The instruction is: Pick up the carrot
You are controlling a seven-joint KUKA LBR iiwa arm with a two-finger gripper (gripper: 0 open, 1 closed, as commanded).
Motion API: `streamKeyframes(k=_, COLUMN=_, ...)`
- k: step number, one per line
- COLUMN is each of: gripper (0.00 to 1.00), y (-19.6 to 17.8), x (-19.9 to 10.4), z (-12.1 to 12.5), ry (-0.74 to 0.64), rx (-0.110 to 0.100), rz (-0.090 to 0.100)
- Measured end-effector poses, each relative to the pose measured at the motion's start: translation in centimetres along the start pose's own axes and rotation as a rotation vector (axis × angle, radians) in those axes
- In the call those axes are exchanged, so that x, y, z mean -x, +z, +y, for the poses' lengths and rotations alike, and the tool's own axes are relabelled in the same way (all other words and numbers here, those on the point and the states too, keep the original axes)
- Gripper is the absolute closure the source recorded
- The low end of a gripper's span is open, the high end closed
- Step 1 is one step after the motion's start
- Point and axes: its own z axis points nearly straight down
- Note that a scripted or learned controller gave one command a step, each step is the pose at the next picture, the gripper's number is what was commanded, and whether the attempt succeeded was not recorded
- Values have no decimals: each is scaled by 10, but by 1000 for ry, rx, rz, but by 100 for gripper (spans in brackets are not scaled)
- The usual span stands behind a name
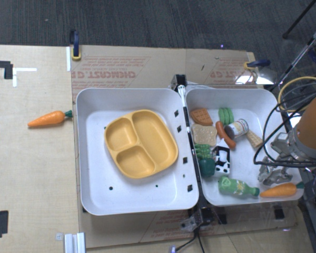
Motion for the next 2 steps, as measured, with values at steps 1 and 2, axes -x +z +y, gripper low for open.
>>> streamKeyframes(k=1, gripper=0, y=0, x=0, z=0, ry=-119, rx=-2, rz=0)
streamKeyframes(k=2, gripper=0, y=0, x=-4, z=3, ry=-424, rx=0, rz=-1)
